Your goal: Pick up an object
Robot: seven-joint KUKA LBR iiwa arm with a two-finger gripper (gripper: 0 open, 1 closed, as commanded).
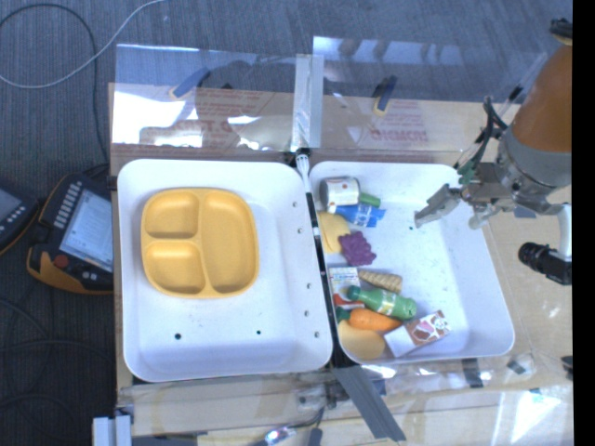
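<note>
Toy food lies along the left side of the right bin (465, 286): a white can (341, 191), a blue packet (363, 215), purple grapes (356, 246), a tan cone-shaped piece (379, 279), a green bottle (383, 302), an orange carrot (370, 321) and a red-and-white carton (418, 332). My gripper (454, 214) hangs over the upper right part of this bin, to the right of the can and the packet. It is open, with nothing between its fingers.
The left bin (149, 342) holds a yellow divided plate (200, 242). Clear plastic panels (307, 100) stand behind both bins. A teach pendant (70, 235) lies on the floor at the left. The right half of the right bin's floor is bare.
</note>
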